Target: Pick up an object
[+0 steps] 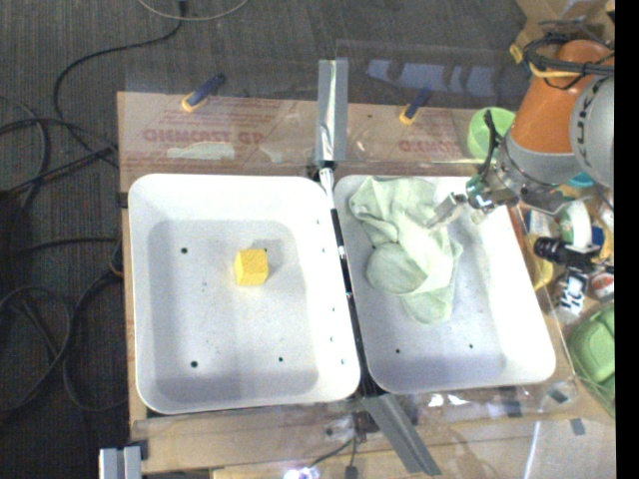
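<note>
The left bin (150, 267) holds one small yellow block (252, 266), lying a little toward ten o'clock from the bin's middle, apart from every wall. Just beside it, at three o'clock, the right bin (499, 337) holds a crumpled pale green cloth (409, 247) that spreads from the bin's eleven o'clock corner down past its middle. At two o'clock of that cloth the gripper (451, 208) hangs over the cloth's upper right edge, its fingers slightly parted with nothing between them; whether a tip touches the fabric cannot be told. The grey arm (559, 118) with its orange band reaches in from three o'clock
</note>
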Tool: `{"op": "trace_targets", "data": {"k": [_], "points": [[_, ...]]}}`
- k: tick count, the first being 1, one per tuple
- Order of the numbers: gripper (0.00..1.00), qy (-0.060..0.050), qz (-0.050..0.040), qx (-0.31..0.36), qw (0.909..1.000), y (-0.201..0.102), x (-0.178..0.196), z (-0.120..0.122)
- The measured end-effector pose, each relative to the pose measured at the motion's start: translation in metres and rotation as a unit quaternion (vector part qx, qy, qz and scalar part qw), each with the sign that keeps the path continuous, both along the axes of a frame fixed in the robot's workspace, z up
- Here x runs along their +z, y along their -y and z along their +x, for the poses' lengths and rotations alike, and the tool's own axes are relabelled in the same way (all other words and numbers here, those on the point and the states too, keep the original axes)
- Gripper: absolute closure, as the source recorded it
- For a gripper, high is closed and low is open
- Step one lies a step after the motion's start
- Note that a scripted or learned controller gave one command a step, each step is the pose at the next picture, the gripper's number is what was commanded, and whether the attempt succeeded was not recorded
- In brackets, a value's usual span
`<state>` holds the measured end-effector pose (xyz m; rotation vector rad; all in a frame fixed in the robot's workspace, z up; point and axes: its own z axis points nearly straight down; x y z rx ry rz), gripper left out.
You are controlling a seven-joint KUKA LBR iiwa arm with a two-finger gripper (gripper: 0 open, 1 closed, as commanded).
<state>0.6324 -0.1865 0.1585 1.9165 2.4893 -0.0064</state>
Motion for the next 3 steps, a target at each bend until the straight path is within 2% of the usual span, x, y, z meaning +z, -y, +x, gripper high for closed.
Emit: {"op": "trace_targets", "data": {"k": [1,2,3], "points": [[0.0,0.004,0.002,0.01,0.9999,0.029,-0.062,-0.003],[0.0,0.01,-0.0006,0.007,0.9999,-0.006,-0.065,-0.011],[1.0,0.012,0.0017,0.007,0.9999,-0.008,-0.056,-0.009]]}}
